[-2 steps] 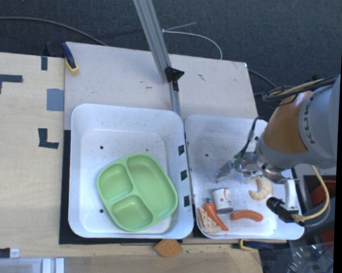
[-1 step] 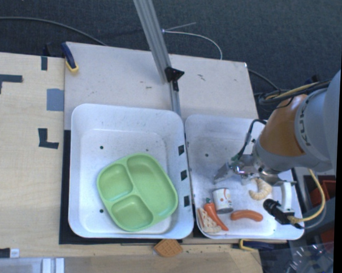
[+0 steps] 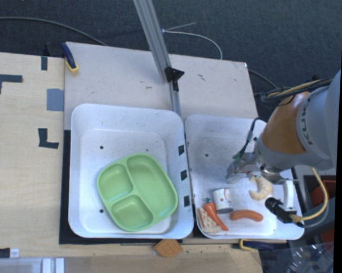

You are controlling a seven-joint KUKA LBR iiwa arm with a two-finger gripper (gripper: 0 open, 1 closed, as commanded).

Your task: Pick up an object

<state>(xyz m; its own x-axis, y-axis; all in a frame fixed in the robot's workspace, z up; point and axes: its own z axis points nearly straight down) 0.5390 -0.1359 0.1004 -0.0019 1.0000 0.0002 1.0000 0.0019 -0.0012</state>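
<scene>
My gripper hangs low over the middle of the right bin, under the grey arm with its orange band. Just right of it lies a pale croissant-like piece. A small white can stands in front of the gripper. Further forward are a red sausage, an orange carrot and a waffle-like piece at the bin's front edge. Nothing shows between the fingers.
The left bin holds a green three-part plate. A brown cracker lies on the bench in front of the bins. A slanted metal pole crosses the back. Cables and black hardware crowd the right bin's right rim.
</scene>
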